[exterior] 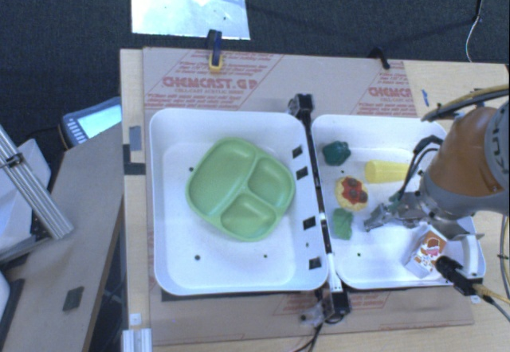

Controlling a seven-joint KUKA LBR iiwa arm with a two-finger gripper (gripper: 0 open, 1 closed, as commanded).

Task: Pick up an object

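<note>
- The bench [263,72] is carrying a sheet of printed cardboard, and two white bins are sitting on it side by side, touching along a black divider strip [312,199].
- The left bin [171,255] is holding a green plate [241,189] with three compartments, lying flat and slightly turned, roughly in the bin's middle, clear of all four walls.
- The right bin [374,267] is holding the small things and the tip of the arm.
- The arm [470,163], grey with an orange band, is reaching in over the right bin's right edge and is covering much of that side.
- The gripper [382,217] is pointing left at the middle of the right bin, low over the floor; its two thin fingers are standing spread apart with nothing between them (released, then).
- A yellow block [386,171] is lying on its side towards the bin's far edge, just up from the gripper and apart from it.
- A white carton [427,252] with a red and orange print is lying tilted at the bin's near right corner, partly under the arm.
- A red and yellow toy [351,193] is lying near the divider, left of the gripper and not touching it.
- A dark green toy [336,152] is sitting at the far left corner of the right bin.
- A light green piece [342,224] is lying just below the red and yellow toy, close beside the divider (its shape is hard to make out).
</note>
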